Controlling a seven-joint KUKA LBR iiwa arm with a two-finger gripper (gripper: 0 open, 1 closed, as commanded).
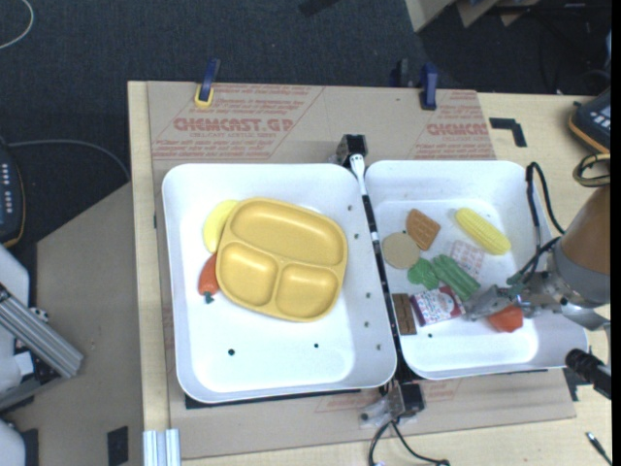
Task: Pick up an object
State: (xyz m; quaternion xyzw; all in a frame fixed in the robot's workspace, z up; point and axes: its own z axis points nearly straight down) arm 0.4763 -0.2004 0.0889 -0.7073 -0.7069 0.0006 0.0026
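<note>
The table (291, 115) is a brown sheet printed with red lettering, held at its far edge by a yellow clamp (205, 93) and a blue clamp (428, 85). On it sit two shallow white bins side by side.

The left bin (194, 348) holds a yellow divided plate (280, 257) with three compartments, lying near the bin's far half. A yellow object (217, 223) pokes out from under the plate's far left edge, and an orange-red object (208, 277) touches the plate's left rim.

The right bin (456, 357) holds the smaller things. The arm (587, 250) comes in from the right, over the bin's right wall, and the gripper (495, 304) is low in the near right part of the bin. Its grey fingers (480, 304) point left, but whether they are spread or closed cannot be told from this angle. A red object (506, 319) lies just beside the fingers on the near side, seemingly touching; it is not visibly between them.

A green leafy object (441, 274) lies in the middle of the bin, with a red and white packet (434, 307) just near of it. A yellow corn cob (482, 230) rests toward the far right, an orange-brown cracker (422, 228) toward the far middle, and a tan round disc (399, 251) beside the cracker. A dark brown bar (405, 315) lies against the bin's left wall.
</note>
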